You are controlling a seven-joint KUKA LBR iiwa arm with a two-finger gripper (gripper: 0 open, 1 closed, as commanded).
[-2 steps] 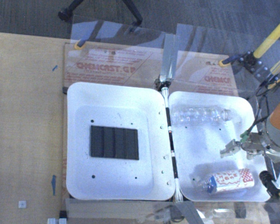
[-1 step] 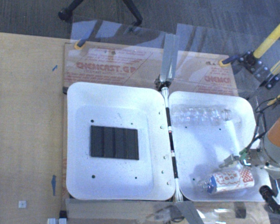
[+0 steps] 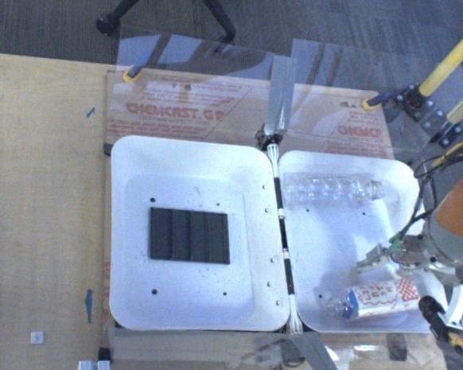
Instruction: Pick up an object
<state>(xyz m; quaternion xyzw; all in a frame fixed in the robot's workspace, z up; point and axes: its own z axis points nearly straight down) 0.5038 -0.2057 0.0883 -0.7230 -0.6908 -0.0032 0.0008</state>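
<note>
Claw [image 3: 379, 258] hangs low in the right bin [image 3: 324, 227], just above the red-and-white tube [image 3: 376, 298]; I cannot tell how it is set. That tube lies near the bin's front rim, cap [image 3: 349, 308] pointing left. I judge it light, soft and slick, so I would pinch across its middle. Behind it, a clear plastic bottle [image 3: 332, 189] rests by the far wall. Left bin [image 3: 137, 173] holds a dark ribbed block [image 3: 189, 235].
</note>
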